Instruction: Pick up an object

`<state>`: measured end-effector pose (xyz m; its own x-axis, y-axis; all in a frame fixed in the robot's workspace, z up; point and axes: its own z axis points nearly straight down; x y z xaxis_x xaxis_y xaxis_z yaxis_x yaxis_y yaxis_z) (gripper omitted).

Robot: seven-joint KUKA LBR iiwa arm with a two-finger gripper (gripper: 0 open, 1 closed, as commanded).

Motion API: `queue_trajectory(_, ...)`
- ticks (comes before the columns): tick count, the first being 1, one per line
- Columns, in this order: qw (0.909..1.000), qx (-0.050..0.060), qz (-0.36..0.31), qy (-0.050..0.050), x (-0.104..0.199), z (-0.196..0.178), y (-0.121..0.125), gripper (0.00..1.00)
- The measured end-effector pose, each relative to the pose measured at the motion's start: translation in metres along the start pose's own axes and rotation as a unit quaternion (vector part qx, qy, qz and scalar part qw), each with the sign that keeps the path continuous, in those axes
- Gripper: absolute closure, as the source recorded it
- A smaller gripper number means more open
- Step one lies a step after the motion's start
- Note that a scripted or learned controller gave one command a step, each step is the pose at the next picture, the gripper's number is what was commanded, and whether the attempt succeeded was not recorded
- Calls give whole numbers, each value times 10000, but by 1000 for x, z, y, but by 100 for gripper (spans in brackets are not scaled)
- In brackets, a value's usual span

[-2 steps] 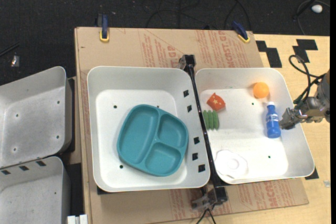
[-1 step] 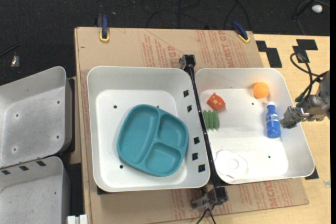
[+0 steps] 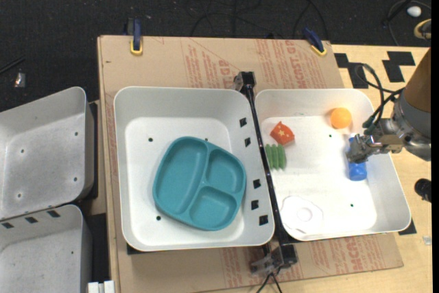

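My gripper [image 3: 359, 149] hangs over the right side of the right bin [image 3: 391, 216], reaching in from the right. A small blue object [image 3: 357, 171] lies right beneath it, partly hidden by the gripper body, and I cannot see whether the two touch. An orange ball [image 3: 340, 118] rests near the bin's far wall, just up and left of the gripper. A red object [image 3: 282, 133] and a green object [image 3: 276, 156] lie by the bin's left wall. A flat white disc [image 3: 302, 211] sits on the floor near the front.
The left bin [image 3: 130, 168] holds a teal divided plate [image 3: 199, 182]. A black divider [image 3: 259, 147] runs between the two bins. Both bins rest on a cardboard sheet [image 3: 206, 58]. Two more white trays [image 3: 41, 147] lie off the bench to the left.
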<state>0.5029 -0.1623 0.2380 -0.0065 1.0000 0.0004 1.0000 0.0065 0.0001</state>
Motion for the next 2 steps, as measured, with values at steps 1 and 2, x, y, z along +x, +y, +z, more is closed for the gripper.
queue_trajectory(1, 10000, 3, -3, 6, 54, 12, 12, 100)
queue_trajectory(2, 10000, -8, -10, 2, 104, 3, 26, 100)
